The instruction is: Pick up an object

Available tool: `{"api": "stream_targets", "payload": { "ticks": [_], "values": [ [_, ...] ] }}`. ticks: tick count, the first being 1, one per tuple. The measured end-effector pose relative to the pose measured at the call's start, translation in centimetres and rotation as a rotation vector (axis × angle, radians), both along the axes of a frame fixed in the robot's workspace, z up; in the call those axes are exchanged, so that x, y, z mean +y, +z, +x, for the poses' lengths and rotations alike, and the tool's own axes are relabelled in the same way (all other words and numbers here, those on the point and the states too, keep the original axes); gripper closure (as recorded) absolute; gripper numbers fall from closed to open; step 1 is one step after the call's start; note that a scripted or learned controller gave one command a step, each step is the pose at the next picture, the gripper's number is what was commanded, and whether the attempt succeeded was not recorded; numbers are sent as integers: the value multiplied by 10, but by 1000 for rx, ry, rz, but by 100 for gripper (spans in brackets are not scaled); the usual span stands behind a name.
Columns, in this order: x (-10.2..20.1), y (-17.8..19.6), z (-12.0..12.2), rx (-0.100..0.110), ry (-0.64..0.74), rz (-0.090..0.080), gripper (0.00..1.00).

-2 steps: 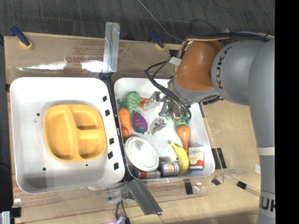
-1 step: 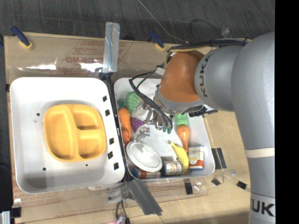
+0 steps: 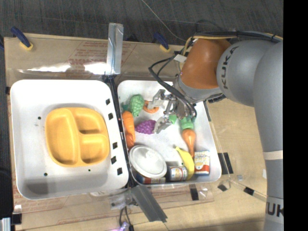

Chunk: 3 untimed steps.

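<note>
Right bin (image 3: 211, 146) — gripper (image 3: 161, 112) low inside, fingers spread open, nothing between them. Purple grapes (image 3: 146, 126) just beside the lower finger. Carrot (image 3: 128, 127) along the left wall; second carrot (image 3: 189, 137), banana (image 3: 186, 161), cans at front. Left bin (image 3: 24, 129) — yellow divided tray (image 3: 77, 134).

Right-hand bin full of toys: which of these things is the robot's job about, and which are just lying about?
Part of the job (pickable, under the pincer):
purple grapes
carrot
banana
green vegetable
long orange vegetable
two cans
small carton
round white tin

Just lying about:
yellow divided tray in the left bin
blue clamps
</note>
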<state>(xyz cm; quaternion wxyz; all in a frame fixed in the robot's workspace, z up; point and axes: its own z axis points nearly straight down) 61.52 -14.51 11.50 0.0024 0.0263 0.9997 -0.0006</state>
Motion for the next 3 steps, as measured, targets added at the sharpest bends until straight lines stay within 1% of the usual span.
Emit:
{"api": "stream_targets", "payload": {
  "ticks": [1,2,3],
  "values": [
    [31,-23,-8,5,-411,3,0],
    [32,-11,-6,3,-403,2,100],
    [92,79,10,-1,-702,4,100]
  ]
}}
